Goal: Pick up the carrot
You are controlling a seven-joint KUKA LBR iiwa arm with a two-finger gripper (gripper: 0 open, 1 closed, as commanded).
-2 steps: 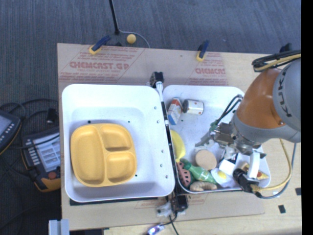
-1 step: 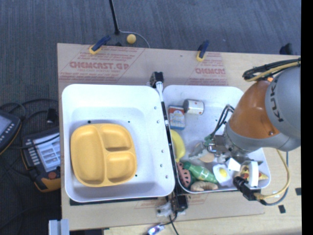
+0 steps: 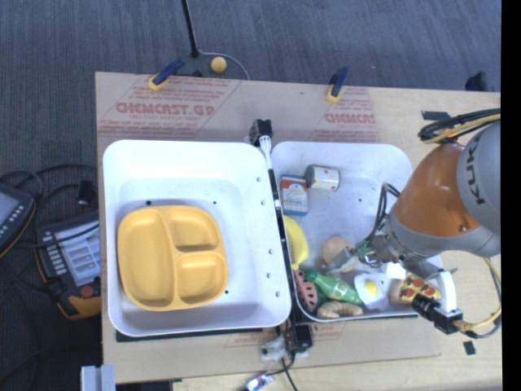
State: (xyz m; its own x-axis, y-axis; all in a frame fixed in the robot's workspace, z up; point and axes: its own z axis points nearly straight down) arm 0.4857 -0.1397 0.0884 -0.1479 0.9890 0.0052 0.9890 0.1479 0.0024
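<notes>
Carrot hard to pick out among glossy plastic toys in right bin (image 3: pixel 399 157); end effector (image 3: pixel 366 255) grip unclear

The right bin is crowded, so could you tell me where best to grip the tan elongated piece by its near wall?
Probably at its middle, coming straight down from above, with the fingers closing across its narrow width. The tan elongated piece lies flat along the bin's near wall, with the green item and fried egg crowding it, so sideways approaches look blocked.
</notes>
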